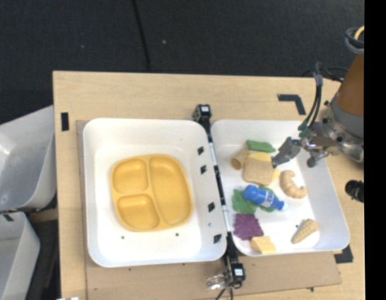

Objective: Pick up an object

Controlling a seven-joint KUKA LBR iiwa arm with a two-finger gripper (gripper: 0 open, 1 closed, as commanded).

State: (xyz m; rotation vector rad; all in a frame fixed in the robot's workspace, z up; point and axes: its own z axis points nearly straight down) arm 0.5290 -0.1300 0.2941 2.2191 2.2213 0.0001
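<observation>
We see the gripper [299,153] hovering over the right bin [333,195] with its two fingers spread apart and nothing between them, so it is released and holding no object. We judge this to be the approach step: no pick has been made yet, and the arm has only positioned itself above the clutter.

Just beside the nearer fingertip, toward the divider between the bins, lies the slice of bread [258,169], with the green pod [260,146] a little farther up from it. Directly below the gripper in the view sits the croissant [293,184], and beyond that, lower and toward the centre, the blue bottle [263,197]. The corn cob [305,231] is well apart, near the bin's front edge. The yellow divided tray [151,190] rests in the left bin, far across from the gripper.

For the next move we would lower the open fingers to straddle either the bread or the croissant, then close.
</observation>
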